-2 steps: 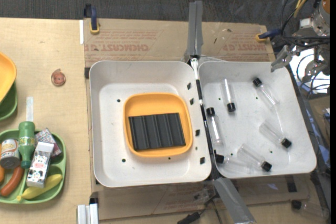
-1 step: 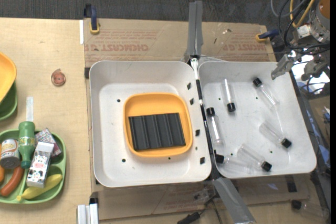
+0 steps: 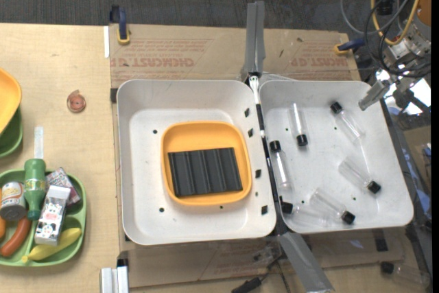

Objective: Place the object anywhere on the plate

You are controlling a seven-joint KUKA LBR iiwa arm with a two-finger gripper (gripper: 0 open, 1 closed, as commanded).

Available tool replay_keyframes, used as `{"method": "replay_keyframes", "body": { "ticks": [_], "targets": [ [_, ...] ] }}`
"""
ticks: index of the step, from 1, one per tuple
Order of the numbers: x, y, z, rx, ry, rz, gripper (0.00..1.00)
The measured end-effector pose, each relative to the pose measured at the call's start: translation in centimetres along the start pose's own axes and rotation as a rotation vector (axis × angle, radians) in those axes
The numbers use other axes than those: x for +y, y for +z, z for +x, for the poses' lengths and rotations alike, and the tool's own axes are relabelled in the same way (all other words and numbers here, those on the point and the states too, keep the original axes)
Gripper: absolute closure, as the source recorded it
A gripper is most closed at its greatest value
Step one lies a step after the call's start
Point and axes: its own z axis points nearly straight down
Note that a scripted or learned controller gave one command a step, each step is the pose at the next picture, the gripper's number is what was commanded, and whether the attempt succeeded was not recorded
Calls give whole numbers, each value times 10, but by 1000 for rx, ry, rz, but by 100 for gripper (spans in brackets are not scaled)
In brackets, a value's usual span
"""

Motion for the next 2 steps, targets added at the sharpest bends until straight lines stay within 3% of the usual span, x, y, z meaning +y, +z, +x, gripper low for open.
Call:
{"method": "replay_keyframes", "body": {
  "ticks": [2],
  "targets": [
    [-3, 3, -7, 2, -633, -1, 0]
  ]
}}
